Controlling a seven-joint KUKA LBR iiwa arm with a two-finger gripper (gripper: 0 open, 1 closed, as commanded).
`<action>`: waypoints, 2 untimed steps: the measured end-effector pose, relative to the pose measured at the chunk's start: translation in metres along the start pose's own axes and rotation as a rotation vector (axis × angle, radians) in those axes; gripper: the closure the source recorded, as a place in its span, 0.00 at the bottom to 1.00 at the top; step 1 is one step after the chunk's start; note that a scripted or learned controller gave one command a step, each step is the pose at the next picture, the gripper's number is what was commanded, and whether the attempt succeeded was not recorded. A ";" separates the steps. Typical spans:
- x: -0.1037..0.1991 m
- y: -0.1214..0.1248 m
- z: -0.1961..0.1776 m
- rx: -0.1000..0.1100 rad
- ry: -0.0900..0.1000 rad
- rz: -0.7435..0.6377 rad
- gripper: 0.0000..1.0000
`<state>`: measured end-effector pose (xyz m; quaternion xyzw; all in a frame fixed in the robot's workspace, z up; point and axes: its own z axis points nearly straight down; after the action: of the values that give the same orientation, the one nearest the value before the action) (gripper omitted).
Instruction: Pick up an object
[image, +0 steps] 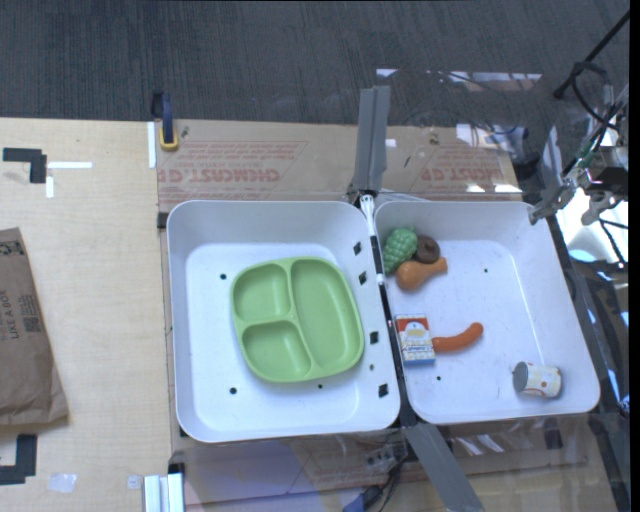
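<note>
Pincer-side bin (500, 300): sausage (458, 339), box (414, 340), cup (538, 379)

Cardboard sheet (262, 165) behind bins: red "CHEMCAST GP" print, mirrored; paper bag (22, 325) print unreadable.

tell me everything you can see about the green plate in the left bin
The green plate is a pale green, plastic-looking tray with rounded corners and three compartments: two smaller ones on its left, one long one on its right. It lies flat, slightly rotated, near the middle of the left bin, with nothing in it or touching it.
</note>
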<state>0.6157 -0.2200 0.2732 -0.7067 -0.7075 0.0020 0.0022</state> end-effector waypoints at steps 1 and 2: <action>-0.002 -0.001 0.009 -0.001 0.000 -0.250 0.00; 0.028 -0.038 0.124 -0.001 0.001 -0.349 0.00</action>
<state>0.5767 -0.1919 0.1497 -0.5729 -0.8196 0.0010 0.0024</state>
